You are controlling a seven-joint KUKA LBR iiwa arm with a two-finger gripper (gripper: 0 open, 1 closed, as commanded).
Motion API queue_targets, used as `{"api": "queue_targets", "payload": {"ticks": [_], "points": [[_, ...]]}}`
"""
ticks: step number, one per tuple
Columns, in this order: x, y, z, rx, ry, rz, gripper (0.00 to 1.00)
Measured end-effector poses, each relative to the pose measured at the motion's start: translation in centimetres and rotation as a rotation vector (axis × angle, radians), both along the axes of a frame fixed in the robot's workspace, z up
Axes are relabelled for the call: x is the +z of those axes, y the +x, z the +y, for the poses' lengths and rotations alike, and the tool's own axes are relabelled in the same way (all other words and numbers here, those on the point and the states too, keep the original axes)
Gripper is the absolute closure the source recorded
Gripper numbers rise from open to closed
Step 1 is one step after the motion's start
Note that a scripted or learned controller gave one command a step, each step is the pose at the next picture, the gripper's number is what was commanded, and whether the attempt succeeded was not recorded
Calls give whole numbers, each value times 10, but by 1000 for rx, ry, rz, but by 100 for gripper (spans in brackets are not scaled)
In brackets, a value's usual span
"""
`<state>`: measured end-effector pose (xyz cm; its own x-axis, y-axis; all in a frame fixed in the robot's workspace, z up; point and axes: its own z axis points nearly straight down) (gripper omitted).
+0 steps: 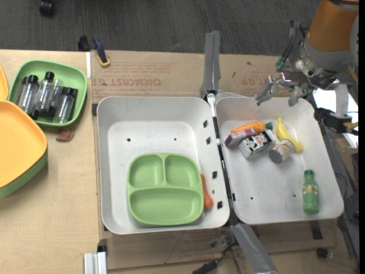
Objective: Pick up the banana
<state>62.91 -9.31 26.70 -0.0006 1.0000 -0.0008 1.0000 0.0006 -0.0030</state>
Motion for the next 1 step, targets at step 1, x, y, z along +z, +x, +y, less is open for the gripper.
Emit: {"api": "queue_targets", "payload": {"ticks": [1], "points": [[-53,-31,-61,140,1,0,0]]}}
